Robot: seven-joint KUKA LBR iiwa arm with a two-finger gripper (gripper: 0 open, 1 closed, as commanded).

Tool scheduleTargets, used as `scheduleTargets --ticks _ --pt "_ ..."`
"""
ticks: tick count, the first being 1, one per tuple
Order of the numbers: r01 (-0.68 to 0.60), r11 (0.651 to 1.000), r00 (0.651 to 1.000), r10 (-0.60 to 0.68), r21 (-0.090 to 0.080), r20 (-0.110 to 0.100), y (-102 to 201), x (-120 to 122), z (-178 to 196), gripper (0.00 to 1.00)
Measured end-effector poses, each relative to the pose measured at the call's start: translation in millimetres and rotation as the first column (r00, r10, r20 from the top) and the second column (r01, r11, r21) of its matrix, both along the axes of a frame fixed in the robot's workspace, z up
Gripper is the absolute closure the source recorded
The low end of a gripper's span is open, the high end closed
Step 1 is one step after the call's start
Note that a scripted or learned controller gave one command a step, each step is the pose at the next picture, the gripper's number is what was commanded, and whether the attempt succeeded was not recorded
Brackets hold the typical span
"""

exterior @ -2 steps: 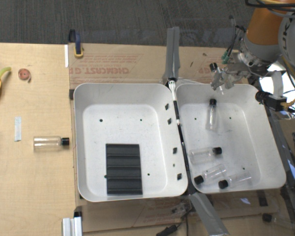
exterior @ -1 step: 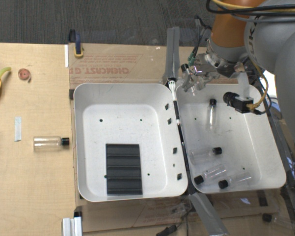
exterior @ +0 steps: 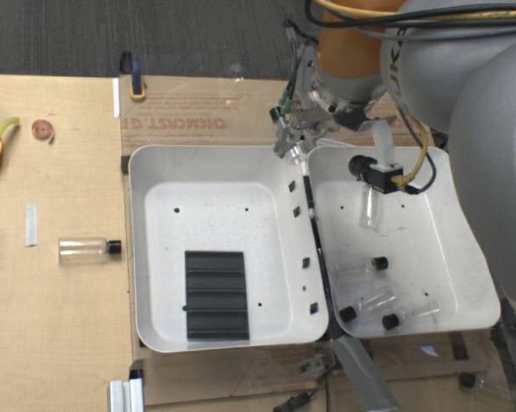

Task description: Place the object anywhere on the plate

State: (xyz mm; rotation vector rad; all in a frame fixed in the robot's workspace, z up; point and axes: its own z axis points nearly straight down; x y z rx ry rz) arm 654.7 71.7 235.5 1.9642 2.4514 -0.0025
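Plate (exterior: 215, 294) bears nothing yet, so placing is undone. Clear vials (exterior: 373, 303) lie in the bin (exterior: 451, 230) right of the plate. Above and right of the plate hangs the gripper (exterior: 294, 144), perhaps empty; I cannot tell its grip.

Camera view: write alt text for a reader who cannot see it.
A grey arm's tool hangs over the divide between two white bins; the left bin holds a black ribbed plate, the right bin several clear black-capped bottles.
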Motion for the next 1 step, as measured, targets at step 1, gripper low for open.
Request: scheduleTargets --ticks 1 --pt "-0.063 0.998 0.998 0.063 -0.001 -0.001 100.0 4.3 6.7 1.00"
